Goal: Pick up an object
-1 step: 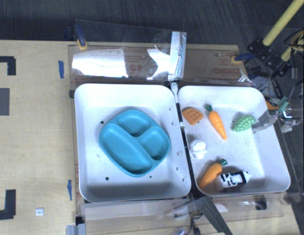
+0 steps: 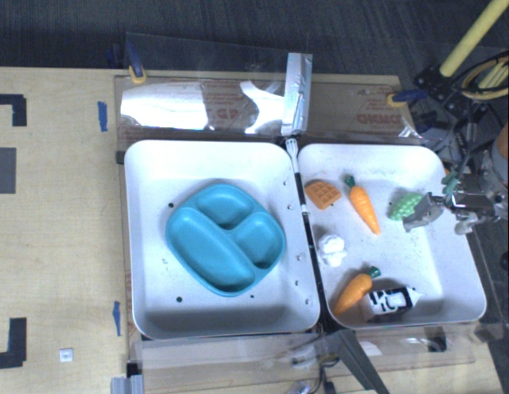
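Green toy [image 2: 405,204] near right bin's [image 2: 460,261] right edge, touching end effector [image 2: 424,211].

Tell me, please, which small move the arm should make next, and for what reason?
Probably a short descent onto the green object in the right bin. The gripper sits right at that object's edge near the bin's right wall, closer to it than to the upper carrot or the waffle piece. Whether the jaws are open is unclear, so check that before closing.
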`<control>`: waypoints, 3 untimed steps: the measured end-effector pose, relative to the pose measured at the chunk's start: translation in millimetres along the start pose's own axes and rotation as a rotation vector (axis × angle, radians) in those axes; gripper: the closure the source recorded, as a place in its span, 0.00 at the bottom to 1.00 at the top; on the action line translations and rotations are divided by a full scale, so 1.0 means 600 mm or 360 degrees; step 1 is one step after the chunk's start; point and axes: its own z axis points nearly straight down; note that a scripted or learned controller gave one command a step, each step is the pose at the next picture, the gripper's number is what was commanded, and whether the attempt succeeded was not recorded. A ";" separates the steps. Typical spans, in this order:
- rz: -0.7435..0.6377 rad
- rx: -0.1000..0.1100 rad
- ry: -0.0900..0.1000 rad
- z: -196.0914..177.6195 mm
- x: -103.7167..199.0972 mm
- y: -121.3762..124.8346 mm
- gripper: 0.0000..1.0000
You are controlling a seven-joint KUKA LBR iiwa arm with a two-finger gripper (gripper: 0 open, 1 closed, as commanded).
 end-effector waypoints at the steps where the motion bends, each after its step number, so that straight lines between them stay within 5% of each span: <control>1: -0.0119 0.0002 -0.0003 0.064 -0.146 0.001 0.00; 2: -0.0028 0.0001 0.0000 0.119 -0.146 0.003 0.00; 3: -0.0249 0.0000 0.0000 0.242 -0.067 0.110 0.00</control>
